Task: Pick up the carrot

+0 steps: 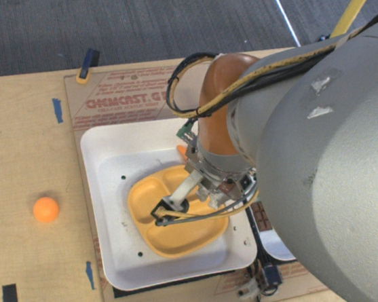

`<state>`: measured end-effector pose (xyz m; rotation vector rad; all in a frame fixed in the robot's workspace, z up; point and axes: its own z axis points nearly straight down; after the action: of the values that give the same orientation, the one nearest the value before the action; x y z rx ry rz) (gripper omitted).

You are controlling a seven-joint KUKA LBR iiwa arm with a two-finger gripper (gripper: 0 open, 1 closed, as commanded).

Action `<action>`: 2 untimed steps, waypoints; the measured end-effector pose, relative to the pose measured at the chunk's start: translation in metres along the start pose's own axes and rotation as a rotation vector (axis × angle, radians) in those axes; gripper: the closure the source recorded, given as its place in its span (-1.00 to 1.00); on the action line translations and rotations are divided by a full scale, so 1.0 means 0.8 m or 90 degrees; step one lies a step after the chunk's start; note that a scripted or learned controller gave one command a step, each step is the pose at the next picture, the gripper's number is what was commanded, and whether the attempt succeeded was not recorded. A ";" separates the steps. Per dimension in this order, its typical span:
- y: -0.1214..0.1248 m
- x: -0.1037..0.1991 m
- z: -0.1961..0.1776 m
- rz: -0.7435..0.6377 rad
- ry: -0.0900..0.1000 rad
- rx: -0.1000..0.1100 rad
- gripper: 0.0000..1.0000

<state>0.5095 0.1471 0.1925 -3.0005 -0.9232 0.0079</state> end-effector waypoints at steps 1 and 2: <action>0.021 0.019 -0.049 0.135 0.003 -0.002 1.00; 0.036 -0.020 -0.057 0.252 0.003 -0.002 1.00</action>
<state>0.5130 0.1141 0.2385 -3.1257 -0.3152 -0.0005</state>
